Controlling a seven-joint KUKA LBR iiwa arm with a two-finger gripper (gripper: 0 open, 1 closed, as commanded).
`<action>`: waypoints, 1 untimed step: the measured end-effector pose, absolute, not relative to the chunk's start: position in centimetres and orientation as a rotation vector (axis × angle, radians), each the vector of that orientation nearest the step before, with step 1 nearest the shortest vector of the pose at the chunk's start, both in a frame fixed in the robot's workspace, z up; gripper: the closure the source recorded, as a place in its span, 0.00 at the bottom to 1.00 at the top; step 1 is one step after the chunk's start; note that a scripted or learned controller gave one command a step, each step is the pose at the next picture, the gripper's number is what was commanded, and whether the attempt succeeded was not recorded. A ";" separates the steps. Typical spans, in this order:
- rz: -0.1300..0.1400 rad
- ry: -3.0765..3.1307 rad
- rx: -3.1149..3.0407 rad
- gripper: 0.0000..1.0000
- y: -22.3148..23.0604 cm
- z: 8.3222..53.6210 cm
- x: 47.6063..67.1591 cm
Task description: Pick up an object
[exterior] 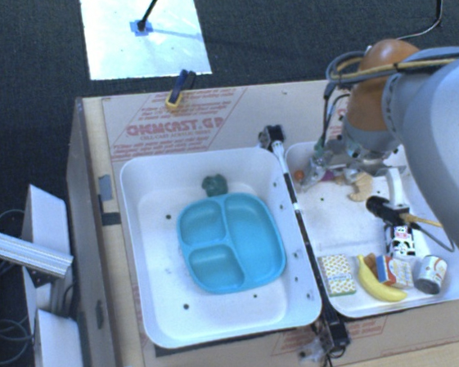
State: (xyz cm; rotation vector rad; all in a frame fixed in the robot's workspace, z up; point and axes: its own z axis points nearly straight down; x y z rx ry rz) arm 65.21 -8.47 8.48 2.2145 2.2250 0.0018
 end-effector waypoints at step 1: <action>-0.022 2.236 2.234 0.00 -8.7 8.3 66.4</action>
